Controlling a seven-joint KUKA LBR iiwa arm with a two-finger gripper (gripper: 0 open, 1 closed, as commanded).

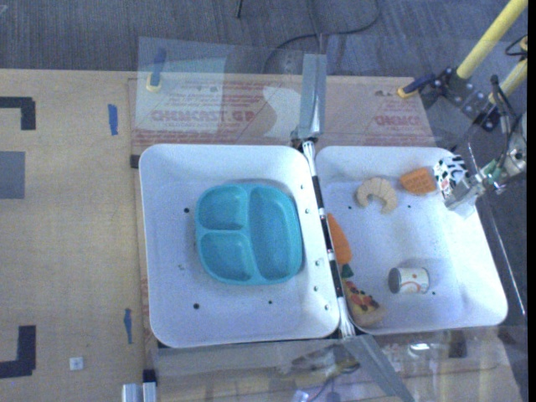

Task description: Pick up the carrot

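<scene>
Carrot (337, 239) in right bin (469, 266)

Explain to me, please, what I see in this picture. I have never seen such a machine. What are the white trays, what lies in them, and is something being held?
The picture is taken by one camera fixed above a bench, looking down at a slant. Two shallow white bins stand side by side. The left bin holds a blue plate with three compartments. The right bin holds toy items: a carrot lying along its left wall, a croissant, a small orange piece, a white cup on its side, and a pizza slice near the front left corner.

The machine is a robot arm that reaches in from the right. Its end effector is at the right bin's far right edge, next to a black-and-white patterned thing. I cannot tell whether it grips that. The carrot lies untouched, far from it.
</scene>
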